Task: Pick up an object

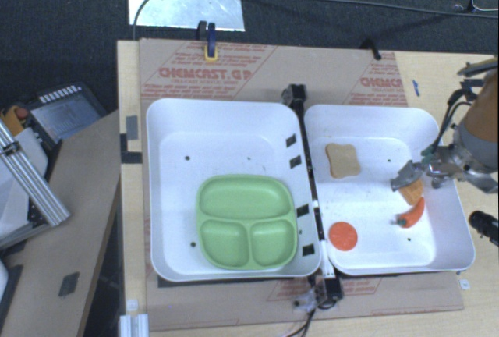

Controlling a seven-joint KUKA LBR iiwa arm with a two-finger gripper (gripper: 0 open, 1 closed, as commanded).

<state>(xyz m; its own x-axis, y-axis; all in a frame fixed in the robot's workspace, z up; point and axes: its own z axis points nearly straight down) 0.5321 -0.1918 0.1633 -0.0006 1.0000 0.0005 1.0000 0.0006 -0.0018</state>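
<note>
Over the right bin's (374, 125) far-right side, an orange piece (414, 190) sits just beneath the end effector (408, 178), and below it lies a red-orange carrot-like toy (412, 214) on the bin floor. The two orange shapes run close together, so they may be one object or two; the view is too coarse there to separate them. Grey fingers (403, 174) appear to straddle the upper orange piece, but whether they are pinching it, merely touching it or spread around it I cannot tell.

Further left in the same bin are a tan bread slice (342, 159), lying flat toward the back, and a round red disc (343, 235) near the front wall. All three lie well apart, which leaves room for fingers to come down around any one of them without nudging the others. The left bin (171, 140) holds a green divided tray (247, 220), set flat toward its front.

Both bins rest side by side on the counter (234, 66), their inner rims touching.

From the right, the arm (477, 129) reaches in low over the right bin's rim, its wrist angled leftward and down so the end effector points at the bin floor near the right wall.
</note>
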